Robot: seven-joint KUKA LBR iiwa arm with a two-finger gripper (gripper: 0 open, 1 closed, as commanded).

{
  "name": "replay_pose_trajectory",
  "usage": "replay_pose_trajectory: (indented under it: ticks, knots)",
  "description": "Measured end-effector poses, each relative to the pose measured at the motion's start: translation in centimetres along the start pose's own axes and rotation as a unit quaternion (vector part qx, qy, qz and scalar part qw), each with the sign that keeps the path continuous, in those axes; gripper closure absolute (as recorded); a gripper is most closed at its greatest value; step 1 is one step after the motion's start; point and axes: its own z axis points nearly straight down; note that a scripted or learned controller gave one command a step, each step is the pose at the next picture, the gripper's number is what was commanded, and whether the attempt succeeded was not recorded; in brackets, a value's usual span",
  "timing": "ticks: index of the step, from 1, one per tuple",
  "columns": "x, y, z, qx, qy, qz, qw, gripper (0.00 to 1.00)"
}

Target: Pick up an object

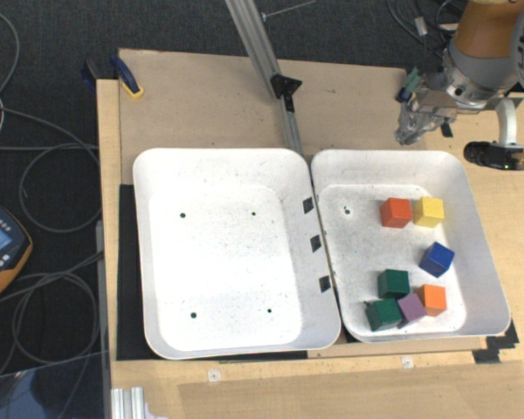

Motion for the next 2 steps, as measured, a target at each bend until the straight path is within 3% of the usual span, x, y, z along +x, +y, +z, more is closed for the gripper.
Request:
replay_pose_trajectory:
  ticks: [1,2]
  knots:
    - [0.0,0.1,-3.0,0.002,0.0,0.0,1.0,1.0]
    - [4.2,-1.2,-2.3,0.006,0.002,-0.001,1.0,1.0]
